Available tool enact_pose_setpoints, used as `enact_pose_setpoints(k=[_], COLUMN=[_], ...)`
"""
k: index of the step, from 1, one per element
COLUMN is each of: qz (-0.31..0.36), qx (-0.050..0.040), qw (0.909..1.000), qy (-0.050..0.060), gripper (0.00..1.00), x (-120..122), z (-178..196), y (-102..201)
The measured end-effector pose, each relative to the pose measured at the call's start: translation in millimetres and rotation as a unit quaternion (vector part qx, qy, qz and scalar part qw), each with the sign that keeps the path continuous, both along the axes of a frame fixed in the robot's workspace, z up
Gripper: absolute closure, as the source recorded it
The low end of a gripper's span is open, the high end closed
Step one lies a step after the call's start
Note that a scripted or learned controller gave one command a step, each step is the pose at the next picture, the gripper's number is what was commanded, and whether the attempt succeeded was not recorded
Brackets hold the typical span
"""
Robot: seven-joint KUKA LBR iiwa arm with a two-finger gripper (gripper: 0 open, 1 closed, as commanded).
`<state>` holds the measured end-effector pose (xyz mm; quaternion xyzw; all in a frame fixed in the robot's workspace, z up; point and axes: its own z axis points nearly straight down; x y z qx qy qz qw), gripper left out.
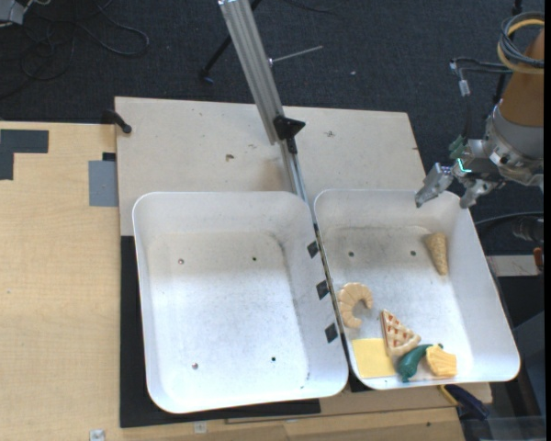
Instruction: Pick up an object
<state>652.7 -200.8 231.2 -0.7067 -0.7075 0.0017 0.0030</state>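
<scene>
Gripper hovers with fingers spread and empty over the right bin's far corner, nearest the cone lying alone just below; best to descend straight, straddle its narrow width, then close.

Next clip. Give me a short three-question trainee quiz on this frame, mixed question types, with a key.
1. True or false: the gripper is above the left bin.
2. Which item lies nearest the gripper? A) croissant B) cone C) green toy
3. Fill in: the yellow flat square sits at the right bin's ____ edge, nearest the camera.

Key: 1 false, it is over the right bin's far right corner. 2 B. 3 near.
</scene>
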Motion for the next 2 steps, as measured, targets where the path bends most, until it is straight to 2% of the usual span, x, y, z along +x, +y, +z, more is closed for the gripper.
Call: enact_pose_setpoints(k=[1, 2], qz=[0.002, 0.001], qx=[-0.0006, 0.0003], qw=[1.0000, 1.0000], qy=[-0.002, 0.000], gripper=[0.00, 0.00], x=[1, -8], z=[2, -51], y=[1, 8])
